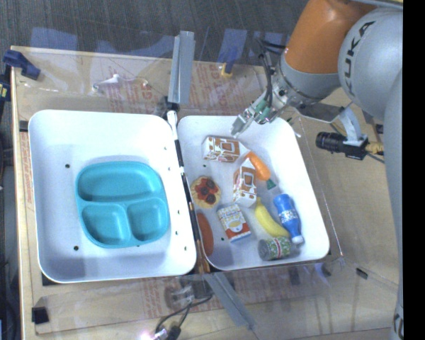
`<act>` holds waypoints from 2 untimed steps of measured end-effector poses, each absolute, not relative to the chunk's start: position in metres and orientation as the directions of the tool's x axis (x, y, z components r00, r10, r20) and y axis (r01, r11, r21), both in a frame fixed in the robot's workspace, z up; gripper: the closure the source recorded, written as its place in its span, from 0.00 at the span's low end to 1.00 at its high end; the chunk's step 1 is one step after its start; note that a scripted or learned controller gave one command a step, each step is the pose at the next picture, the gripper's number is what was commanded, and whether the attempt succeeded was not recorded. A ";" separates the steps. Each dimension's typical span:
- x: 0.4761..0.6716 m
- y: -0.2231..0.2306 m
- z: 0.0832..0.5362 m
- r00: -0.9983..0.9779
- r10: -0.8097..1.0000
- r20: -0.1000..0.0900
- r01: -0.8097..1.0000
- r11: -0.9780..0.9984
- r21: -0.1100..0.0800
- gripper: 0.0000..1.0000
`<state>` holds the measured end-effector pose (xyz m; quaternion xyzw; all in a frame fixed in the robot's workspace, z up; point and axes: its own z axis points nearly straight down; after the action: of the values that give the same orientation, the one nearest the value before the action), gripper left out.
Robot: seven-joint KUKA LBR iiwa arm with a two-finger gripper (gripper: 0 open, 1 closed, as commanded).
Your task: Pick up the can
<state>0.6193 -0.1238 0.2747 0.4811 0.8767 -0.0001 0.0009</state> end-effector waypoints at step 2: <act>0.520 -0.143 0.178 -0.600 0.800 0.003 0.800 0.600 -0.004 0.00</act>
<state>0.5203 -0.1433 0.1780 0.4470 0.8945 -0.0011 -0.0020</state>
